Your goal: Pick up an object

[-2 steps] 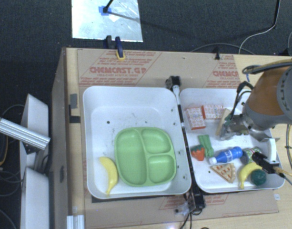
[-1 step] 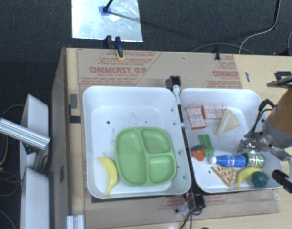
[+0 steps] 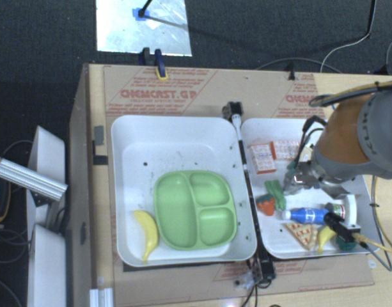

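Observation:
My gripper (image 3: 293, 179) hangs low over the middle of the right bin (image 3: 280, 133), on the grey arm with its orange band (image 3: 341, 133). Just left of and below it lies a green toy (image 3: 275, 191), with a red-orange piece (image 3: 266, 205) touching its lower end. A blue and white tube (image 3: 307, 215) lies below the gripper. A pizza-slice toy (image 3: 302, 234) and a small yellow piece (image 3: 325, 236) rest at the bin's front. Two red and white cartons (image 3: 262, 157) lie at the back left of that bin.
The left bin (image 3: 176, 133) holds a green divided plate (image 3: 194, 210) and a yellow banana (image 3: 146, 232) at its front left. A black ridge (image 3: 243, 171) separates the bins. Cables run off the bench's right edge (image 3: 375, 242).

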{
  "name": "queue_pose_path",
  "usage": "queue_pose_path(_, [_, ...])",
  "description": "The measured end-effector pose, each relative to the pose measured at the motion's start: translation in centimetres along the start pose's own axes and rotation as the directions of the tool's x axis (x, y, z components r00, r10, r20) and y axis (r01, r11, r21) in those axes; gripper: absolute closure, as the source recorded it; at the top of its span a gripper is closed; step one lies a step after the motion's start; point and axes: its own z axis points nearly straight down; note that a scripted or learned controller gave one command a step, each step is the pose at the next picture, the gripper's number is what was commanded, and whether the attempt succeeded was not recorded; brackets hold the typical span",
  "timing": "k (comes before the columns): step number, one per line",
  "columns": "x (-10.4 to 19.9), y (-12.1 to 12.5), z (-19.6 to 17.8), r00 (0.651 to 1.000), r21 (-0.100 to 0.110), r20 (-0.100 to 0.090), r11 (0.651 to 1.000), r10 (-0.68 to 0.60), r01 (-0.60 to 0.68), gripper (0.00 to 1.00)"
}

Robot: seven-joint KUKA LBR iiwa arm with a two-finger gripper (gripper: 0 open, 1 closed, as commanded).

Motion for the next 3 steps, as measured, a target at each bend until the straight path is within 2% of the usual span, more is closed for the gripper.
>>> queue_pose_path(1, [-7.8,4.4,-3.7,1.0,-0.003,0.004,1.0,0.002,-0.002,0.0])
queue_pose_path(2, [-8.6,-2.8,-0.4,1.0,0.002,0.001,1.0,0.003,-0.003,0.0])
queue_pose_path(3, [-8.6,-2.6,-1.5,1.0,-0.002,0.002,1.0,0.003,-0.003,1.0])
